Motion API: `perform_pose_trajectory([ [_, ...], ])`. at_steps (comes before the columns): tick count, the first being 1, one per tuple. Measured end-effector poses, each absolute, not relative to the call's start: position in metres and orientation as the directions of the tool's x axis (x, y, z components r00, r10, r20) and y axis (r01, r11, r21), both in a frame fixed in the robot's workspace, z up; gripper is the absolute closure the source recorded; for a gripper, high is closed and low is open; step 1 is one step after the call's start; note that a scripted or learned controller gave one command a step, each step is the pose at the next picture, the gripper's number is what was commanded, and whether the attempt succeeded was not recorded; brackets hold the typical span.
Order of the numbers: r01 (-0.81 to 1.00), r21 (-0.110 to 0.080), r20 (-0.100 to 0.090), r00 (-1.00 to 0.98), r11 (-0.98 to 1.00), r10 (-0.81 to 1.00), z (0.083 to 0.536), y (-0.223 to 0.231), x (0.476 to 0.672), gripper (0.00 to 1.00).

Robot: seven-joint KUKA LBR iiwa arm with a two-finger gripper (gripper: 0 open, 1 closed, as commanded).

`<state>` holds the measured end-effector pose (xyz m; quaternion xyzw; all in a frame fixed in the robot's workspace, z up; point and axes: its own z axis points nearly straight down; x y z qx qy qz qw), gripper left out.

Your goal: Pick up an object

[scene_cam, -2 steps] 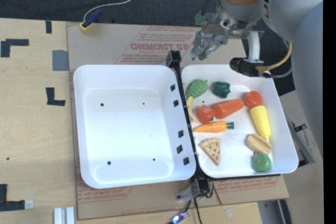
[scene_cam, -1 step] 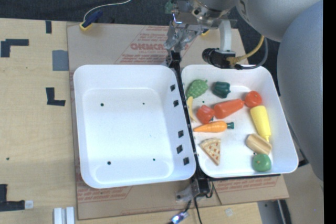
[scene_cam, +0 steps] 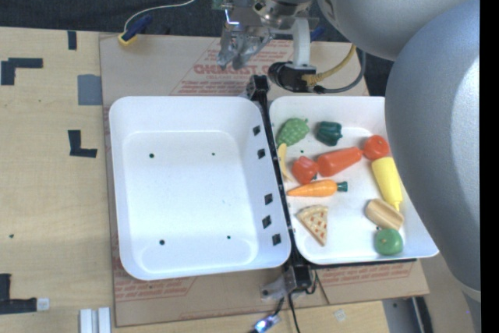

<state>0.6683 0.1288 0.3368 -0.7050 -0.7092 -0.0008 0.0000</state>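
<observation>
My gripper [scene_cam: 238,54] hangs above the cardboard behind the two bins, near the back end of the divider between them, and it carries nothing I can see. The right bin [scene_cam: 351,115] holds several toy foods: a green leafy piece [scene_cam: 292,130], a dark green pepper [scene_cam: 328,132], a red tomato [scene_cam: 376,146], a long red pepper [scene_cam: 340,161], a carrot [scene_cam: 313,189], a yellow corn cob [scene_cam: 387,179], a pizza slice [scene_cam: 314,224], a bread roll [scene_cam: 383,214] and a green ball [scene_cam: 388,242].
The left bin [scene_cam: 187,191] sits beside the right one, with black clips [scene_cam: 269,199] along the shared wall. The large grey arm [scene_cam: 437,90] overhangs the right bin's far side. A cable and blue-yellow clip [scene_cam: 134,29] lie at the back left.
</observation>
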Motion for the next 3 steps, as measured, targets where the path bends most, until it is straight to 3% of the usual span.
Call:
perform_pose_trajectory([
  [2, 1.0, 0.001, 0.001, -0.005, 0.005, 1.0, 0.353, 0.236, 0.668, 1.0],
  [3, 1.0, -0.009, -0.005, -0.002, 0.002, 1.0, 0.262, 0.233, 0.667, 1.0],
])
